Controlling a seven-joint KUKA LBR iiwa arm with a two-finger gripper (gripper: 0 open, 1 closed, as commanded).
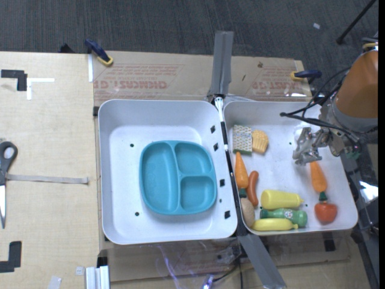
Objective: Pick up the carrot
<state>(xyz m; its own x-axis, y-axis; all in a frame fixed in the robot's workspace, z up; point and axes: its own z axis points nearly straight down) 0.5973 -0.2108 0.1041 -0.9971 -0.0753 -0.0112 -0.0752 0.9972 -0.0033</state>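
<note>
One carrot (317,177) lies just below the hand (305,152), seemingly untouched

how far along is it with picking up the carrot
Done: the gripper has reached the right bin and hovers just above the carrot by the right wall. In hand: nothing, the carrot lies on the bin floor. Left: descend, grasp, lift.

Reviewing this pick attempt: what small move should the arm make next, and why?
Probably a short move down and toward the near edge of the right bin, onto the carrot. The end effector sits just above the carrot's upper tip, and nothing shows between its fingers. A second carrot lies by the divider, farther off, so the nearer one looks the better target.
</note>
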